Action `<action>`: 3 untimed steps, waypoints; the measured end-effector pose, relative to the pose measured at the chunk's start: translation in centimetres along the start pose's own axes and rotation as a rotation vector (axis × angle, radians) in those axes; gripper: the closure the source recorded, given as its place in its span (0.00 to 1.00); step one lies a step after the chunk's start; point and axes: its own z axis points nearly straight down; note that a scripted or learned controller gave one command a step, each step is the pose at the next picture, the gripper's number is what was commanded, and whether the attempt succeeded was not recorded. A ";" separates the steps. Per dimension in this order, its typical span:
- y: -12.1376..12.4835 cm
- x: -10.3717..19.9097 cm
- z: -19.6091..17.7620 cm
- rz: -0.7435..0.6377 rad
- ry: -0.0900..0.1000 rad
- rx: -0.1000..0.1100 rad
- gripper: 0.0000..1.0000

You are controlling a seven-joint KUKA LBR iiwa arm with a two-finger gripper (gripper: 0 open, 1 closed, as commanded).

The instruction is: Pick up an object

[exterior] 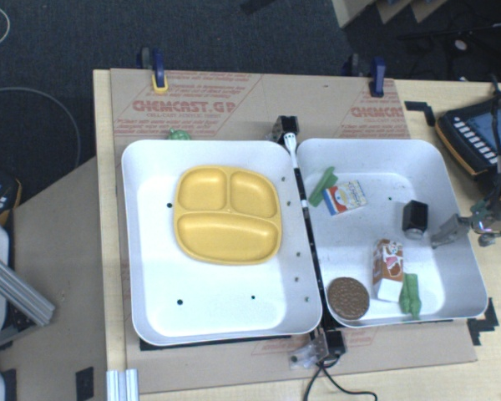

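Though grip unclear, end effector [483, 220] at rim of right bin [369, 144]; paper-covered bench [234, 98], dark carpet [108, 23].

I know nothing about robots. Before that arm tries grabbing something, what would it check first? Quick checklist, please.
1. Gripper over the right bin: ok, near its right wall.
2. Things to pick there: ok; brown disc, red-and-white packet, small card.
3. Red-and-white packet lying free: not ok, the near green stick lies against it.
4. Brown disc clear of walls: not ok, it sits in the near-left corner.
5. Small card lying free: cannot tell, the far green stick is close beside it.
6. Yellow plate out of the way: ok, in the left bin.
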 end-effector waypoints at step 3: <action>-0.3 9.6 2.3 -0.007 0.010 0.010 0.00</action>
